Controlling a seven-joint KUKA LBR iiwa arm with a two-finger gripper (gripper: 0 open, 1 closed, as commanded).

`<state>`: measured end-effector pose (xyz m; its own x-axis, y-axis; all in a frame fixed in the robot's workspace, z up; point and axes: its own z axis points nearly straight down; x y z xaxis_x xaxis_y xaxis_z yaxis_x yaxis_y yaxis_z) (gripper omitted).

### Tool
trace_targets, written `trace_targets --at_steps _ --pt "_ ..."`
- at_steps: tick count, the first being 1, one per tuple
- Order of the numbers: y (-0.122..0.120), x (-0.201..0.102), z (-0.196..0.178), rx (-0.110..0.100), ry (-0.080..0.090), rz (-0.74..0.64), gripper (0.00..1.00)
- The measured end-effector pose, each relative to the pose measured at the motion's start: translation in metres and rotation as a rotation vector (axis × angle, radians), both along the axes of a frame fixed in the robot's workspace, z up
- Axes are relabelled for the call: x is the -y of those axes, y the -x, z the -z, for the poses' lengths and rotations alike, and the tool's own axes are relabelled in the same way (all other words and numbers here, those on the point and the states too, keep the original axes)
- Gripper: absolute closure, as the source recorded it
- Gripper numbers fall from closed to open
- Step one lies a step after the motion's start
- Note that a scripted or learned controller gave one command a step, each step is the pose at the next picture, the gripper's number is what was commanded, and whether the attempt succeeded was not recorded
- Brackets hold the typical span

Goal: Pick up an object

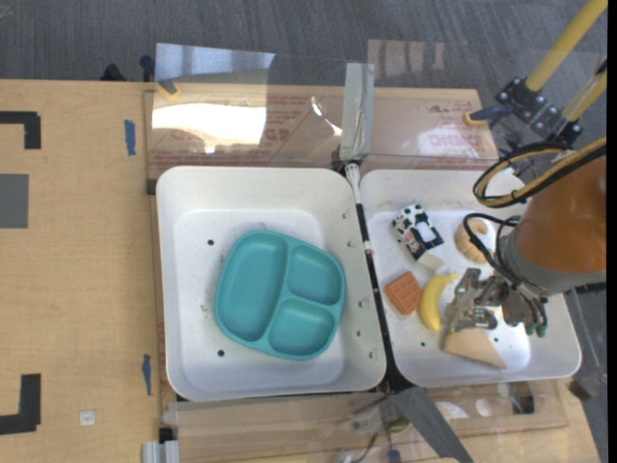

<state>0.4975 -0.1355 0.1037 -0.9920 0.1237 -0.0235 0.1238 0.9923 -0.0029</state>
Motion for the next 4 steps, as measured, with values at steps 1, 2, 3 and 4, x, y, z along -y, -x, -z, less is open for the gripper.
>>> trace_targets --at_steps 1,2,3,4 --pt "0.016 -0.067 -0.083 -0.013 -0.009 0.179 1.00" --pt "0.017 -0.015 -0.119 -0.015 -0.010 0.456 1.00" --pt "0.017 0.030 -0.188 -0.012 -0.010 0.458 1.00" --pt "0.017 0.089 -0.202 -0.013 -0.013 0.787 1.00"
